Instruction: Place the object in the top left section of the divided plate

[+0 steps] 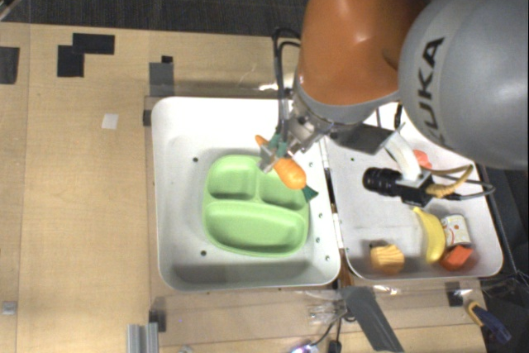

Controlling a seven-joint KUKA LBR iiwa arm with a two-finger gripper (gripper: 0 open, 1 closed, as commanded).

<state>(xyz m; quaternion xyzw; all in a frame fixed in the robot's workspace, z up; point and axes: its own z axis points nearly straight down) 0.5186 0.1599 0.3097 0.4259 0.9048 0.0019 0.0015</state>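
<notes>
A green divided plate (252, 215) lies in the middle of the left white bin (178, 178), with two small sections along its far side and one long section along its near side. The top left section (231, 176) is a rounded green hollow with nothing visible in it. Just to the right, over the plate's top right section and near the bin's right wall, an orange carrot (288, 171) with a dark green tip pointing toward the bin's right wall sits tilted. The gripper (275, 151) comes down at the carrot's upper left end; its slim fingers appear closed on that end, with a bit of orange showing beyond them, so the carrot seems to be held there, though the contact is small and partly hidden. Above it the arm's orange band and grey body cover the far edge where the two bins meet. In the right white bin (355, 248), a black cylindrical object (395, 183) lies near the middle, a white and red item (411, 158) lies beyond it, a banana (428, 232) lies toward the near right, a small yellow-brown block (386, 258) sits by the near edge, and a red and white piece (457, 247) sits in the near right corner.
</notes>
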